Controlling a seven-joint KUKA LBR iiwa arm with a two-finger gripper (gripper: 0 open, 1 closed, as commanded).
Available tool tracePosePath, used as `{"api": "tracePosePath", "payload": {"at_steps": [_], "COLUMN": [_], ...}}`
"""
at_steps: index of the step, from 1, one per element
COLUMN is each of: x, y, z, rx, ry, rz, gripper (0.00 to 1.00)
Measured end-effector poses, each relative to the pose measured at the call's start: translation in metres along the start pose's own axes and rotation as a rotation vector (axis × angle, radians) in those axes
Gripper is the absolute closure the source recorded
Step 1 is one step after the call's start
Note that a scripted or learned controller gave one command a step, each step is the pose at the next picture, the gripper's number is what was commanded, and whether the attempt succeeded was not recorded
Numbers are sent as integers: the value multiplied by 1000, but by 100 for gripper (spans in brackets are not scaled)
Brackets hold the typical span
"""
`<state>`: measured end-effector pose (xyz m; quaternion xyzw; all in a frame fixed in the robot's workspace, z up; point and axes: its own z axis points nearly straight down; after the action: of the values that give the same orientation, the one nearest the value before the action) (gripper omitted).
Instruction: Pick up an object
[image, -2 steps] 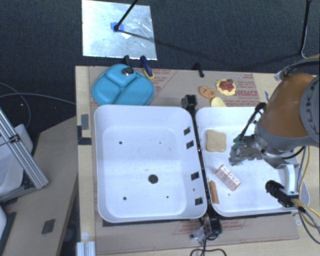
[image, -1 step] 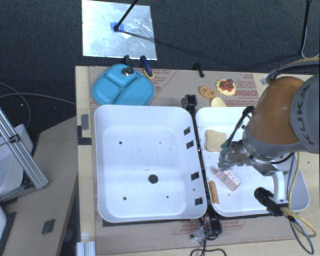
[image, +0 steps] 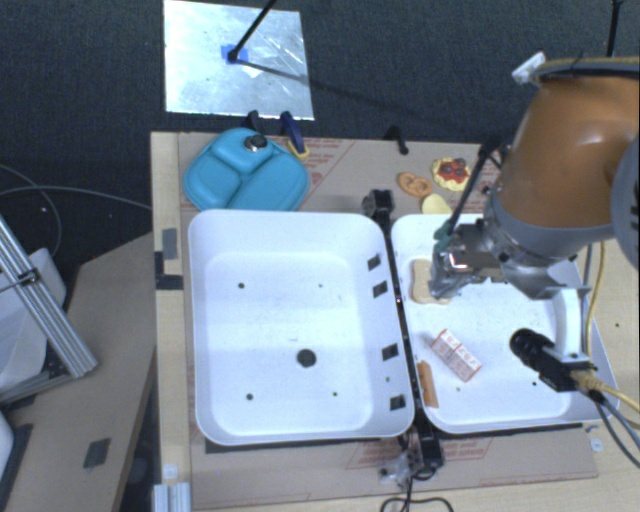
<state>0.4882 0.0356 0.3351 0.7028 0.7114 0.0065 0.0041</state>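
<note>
the pincer (image: 452, 268) sits low in the right shallow white bin (image: 500, 405), directly over a pale tan flat piece (image: 424, 283); its grip state cannot be determined. no object is visibly lifted, so the pick is judged incomplete. a pink-and-white small box (image: 455, 355) and a slim orange stick (image: 427, 383) lie nearby in the same bin.

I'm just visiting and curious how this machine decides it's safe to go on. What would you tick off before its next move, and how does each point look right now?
1. Something to pick within reach: ok. A tan piece, a small box and an orange stick lie in the right bin.
2. Gripper over a target: ok, it hangs by the tan piece.
3. Jaws open or shut: cannot tell.
4. Anything already held: cannot tell.
5. Box and stick apart from each other: ok.
6. Left bin as a drop place: ok, in view beside the right one.
</note>
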Motion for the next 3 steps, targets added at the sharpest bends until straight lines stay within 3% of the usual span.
{"api": "tracePosePath", "payload": {"at_steps": [1, 2, 3], "x": [17, 33, 100], "y": [-2, 1, 17], "z": [42, -83, -68], "rx": [16, -2, 12], "ry": [-3, 1, -1], "rz": [6, 5, 2], "gripper": [100, 100, 100]}}
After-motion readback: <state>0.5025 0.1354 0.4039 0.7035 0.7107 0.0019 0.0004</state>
